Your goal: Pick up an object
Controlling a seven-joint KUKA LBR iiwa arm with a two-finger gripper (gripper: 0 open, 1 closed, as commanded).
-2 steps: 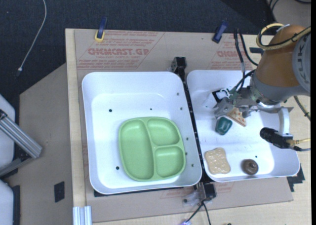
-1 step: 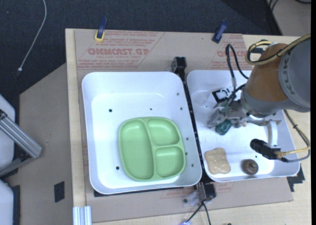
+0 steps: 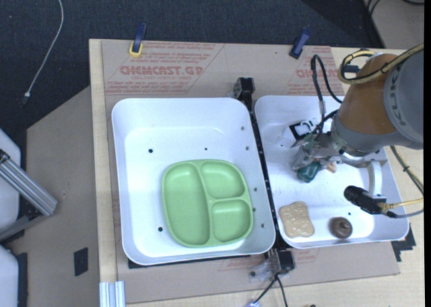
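My gripper [image 3: 311, 154] hangs low in the right white bin [image 3: 273, 124], directly over a small teal object [image 3: 308, 172] just nearer; its grip I cannot tell.

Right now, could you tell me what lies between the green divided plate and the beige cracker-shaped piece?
In the camera view, the two bins' adjoining walls lie between the green divided plate and the beige cracker-shaped piece; otherwise just bare white floor.

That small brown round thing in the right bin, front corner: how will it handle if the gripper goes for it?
The brown round piece looks small and disc-like, so probably light and apt to slide or roll if nudged. It sits near the right bin's front wall, which may crowd the approach. Its low profile likely offers little to pinch.
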